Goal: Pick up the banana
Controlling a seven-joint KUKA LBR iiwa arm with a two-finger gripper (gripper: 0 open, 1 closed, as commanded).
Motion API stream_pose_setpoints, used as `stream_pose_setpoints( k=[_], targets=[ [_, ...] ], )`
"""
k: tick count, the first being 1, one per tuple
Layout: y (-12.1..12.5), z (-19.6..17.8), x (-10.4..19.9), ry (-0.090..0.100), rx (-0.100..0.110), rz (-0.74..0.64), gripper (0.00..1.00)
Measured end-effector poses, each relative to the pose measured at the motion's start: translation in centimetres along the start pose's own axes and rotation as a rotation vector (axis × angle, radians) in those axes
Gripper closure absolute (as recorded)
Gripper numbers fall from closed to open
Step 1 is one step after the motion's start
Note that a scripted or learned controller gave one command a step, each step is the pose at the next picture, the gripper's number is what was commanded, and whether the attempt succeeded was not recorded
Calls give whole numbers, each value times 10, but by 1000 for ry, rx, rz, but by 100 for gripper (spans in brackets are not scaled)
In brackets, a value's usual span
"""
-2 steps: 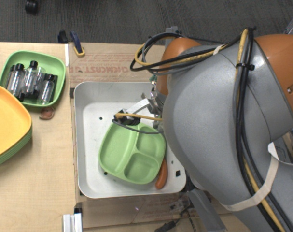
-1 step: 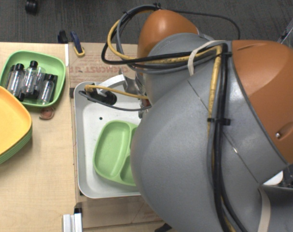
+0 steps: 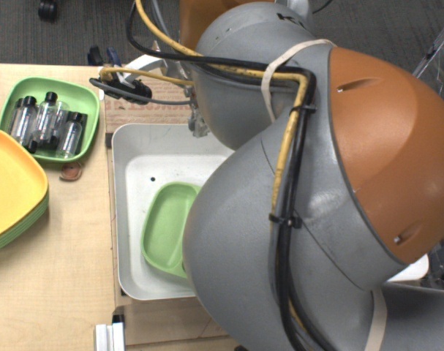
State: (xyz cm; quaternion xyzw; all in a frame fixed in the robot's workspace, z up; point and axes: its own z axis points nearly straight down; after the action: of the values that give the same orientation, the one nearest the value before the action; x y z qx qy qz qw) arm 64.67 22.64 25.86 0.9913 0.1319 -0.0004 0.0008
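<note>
while my arm (image 3: 317,196) hangs over the white bin (image 3: 134,196) w/ the green tray (image 3: 167,229), i'm prob. at the reach step, can't tell my tool's state, and next i need a clear fix on the banana.

The grey arm (image 3: 280,196), orange-banded, bends across the frame from the right.

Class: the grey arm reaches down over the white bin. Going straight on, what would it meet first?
Probably the green tray lying in the white bin, which runs under the arm; depth is unclear, and the arm covers the rest.
</note>
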Motion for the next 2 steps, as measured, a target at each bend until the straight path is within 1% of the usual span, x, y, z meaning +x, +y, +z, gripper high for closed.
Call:
stream_pose_setpoints(
  k=[1,2],
  targets=[
    [66,79,-19,-3,-1,69,100],
    [55,169,-80,-7,-7,48,100]
  ],
)
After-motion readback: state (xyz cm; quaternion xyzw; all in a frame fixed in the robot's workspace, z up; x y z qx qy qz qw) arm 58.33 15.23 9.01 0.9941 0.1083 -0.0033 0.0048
